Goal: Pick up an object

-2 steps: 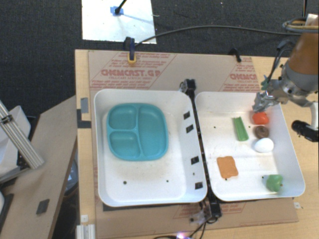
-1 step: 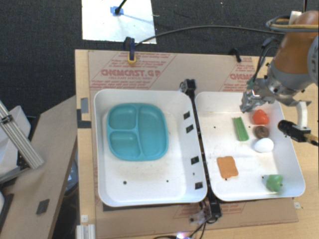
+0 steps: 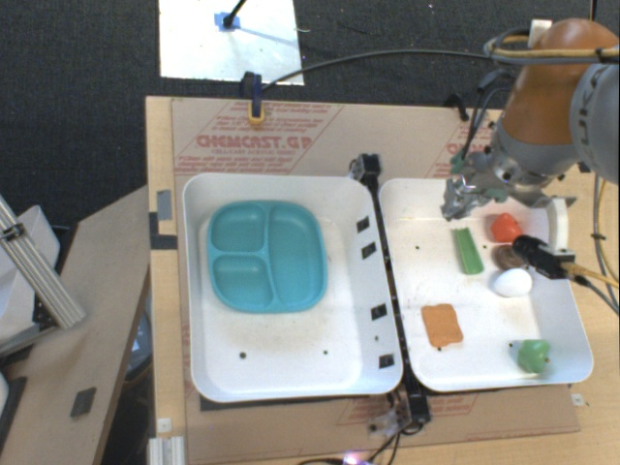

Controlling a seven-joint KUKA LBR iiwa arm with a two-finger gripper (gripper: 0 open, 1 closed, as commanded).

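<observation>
In the right bin (image 3: 572, 356), far side: gripper (image 3: 457, 204) just above green stick (image 3: 468, 250). Finger state: cannot tell. Probably light, stiff; grasp across narrow middle.

Count of things on the bench: two bins, six loose objects, one tray.

Two shallow white bins sit side by side: the left bin (image 3: 199, 260) and the right bin (image 3: 572, 342). The left bin holds one thing, a teal divided tray (image 3: 266, 257) with three compartments. The right bin holds six small things, one of each kind: one green bar (image 3: 468, 251), one red-orange lump (image 3: 505, 228), one dark brown round piece (image 3: 508, 256), one white egg-shaped object (image 3: 511, 282), one orange toast-like slab (image 3: 442, 325), and one green rounded object (image 3: 533, 356). One arm with one gripper (image 3: 457, 200) hangs over the right bin. One white sheet (image 3: 228, 27) lies beyond the bench.
</observation>
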